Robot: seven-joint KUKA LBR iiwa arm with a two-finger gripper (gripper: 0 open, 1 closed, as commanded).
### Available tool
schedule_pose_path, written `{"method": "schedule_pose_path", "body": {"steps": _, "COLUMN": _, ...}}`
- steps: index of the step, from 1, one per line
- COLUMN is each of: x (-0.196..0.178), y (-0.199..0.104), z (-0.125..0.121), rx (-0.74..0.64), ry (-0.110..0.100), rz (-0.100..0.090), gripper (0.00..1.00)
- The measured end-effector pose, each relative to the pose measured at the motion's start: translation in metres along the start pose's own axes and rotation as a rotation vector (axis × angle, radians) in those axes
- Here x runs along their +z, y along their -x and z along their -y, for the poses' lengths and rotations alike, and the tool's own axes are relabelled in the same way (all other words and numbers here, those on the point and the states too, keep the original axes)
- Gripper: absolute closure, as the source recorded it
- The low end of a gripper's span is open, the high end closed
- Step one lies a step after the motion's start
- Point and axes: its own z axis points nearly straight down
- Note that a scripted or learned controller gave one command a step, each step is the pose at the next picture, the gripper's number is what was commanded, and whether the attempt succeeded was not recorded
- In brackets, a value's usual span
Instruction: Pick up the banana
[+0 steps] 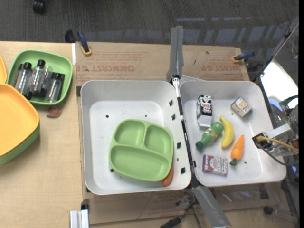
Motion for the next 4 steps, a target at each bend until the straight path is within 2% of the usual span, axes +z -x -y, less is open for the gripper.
{"method": "schedule_pose_path", "body": {"steps": 1, "x": 0.0, "y": 0.0, "z": 0.0, "rx": 0.0, "ry": 0.0, "rz": 0.0, "gripper": 0.0}}
{"method": "schedule_pose_path", "body": {"steps": 2, "x": 0.033, "y": -0.02, "z": 0.078, "rx": 0.052, "ry": -0.001, "rz": 0.001, "gripper": 0.0}}
{"method": "schedule_pose_path", "body": {"steps": 3, "x": 0.051, "y": -0.006, "z": 0.026, "rx": 0.011, "ry": -0.001, "rz": 0.001, "gripper": 0.0}}
{"method": "schedule_pose_path", "body": {"steps": 4, "x": 0.02, "y": -0.03, "z": 0.108, "rx": 0.04, "ry": 0.0, "rz": 0.0, "gripper": 0.0}}
